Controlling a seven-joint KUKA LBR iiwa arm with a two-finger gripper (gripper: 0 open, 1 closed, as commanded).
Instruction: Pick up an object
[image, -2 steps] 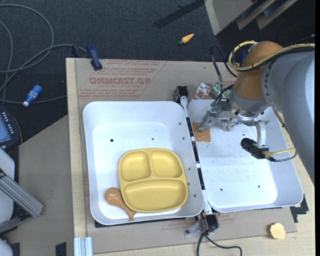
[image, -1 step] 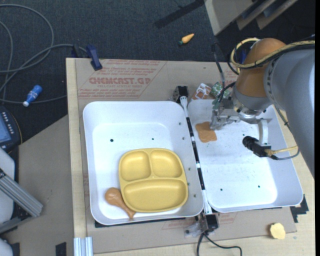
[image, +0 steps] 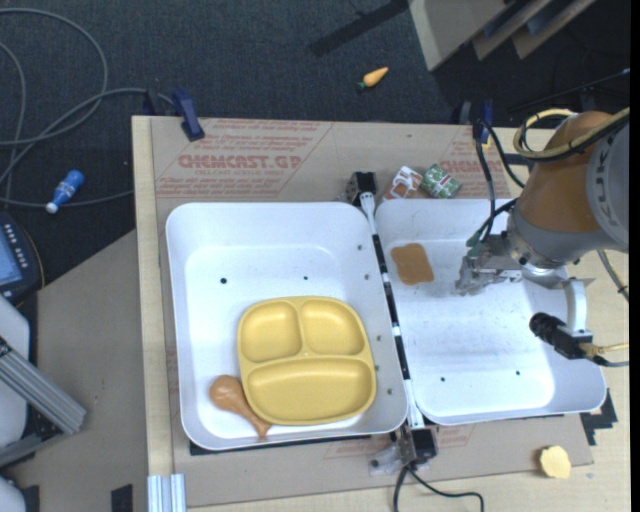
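The gripper (image: 478, 275) hangs low over the right bin (image: 480, 390), in its far half, reaching in from the right under the grey and orange arm (image: 570, 200). Whether its jaws are released or clenched cannot be told from this slant, as the metal of the hand blurs together; nothing is visible between them.

The likeliest target is the flat brown piece (image: 412, 264) lying on the floor of the right bin, near its far left corner and just beside the divider between the two bins. It lies to the left of the gripper, near but apart from it, at about the same depth in the scene. Its shape is roughly a rounded rectangle, with its longer side running near-to-far, tilted a little.

So the coming move appears to turn on a short shift leftward, then a descent; closing across the piece's shorter, left-right width looks like the better fit. Since the piece seems thin and lies flat, the jaws may slide over it rather than catch it.

In the left bin (image: 200, 300) sit a yellow divided tray (image: 305, 360) and a tan drumstick-shaped toy (image: 236, 398) touching the tray's near left edge; both are well apart from the gripper
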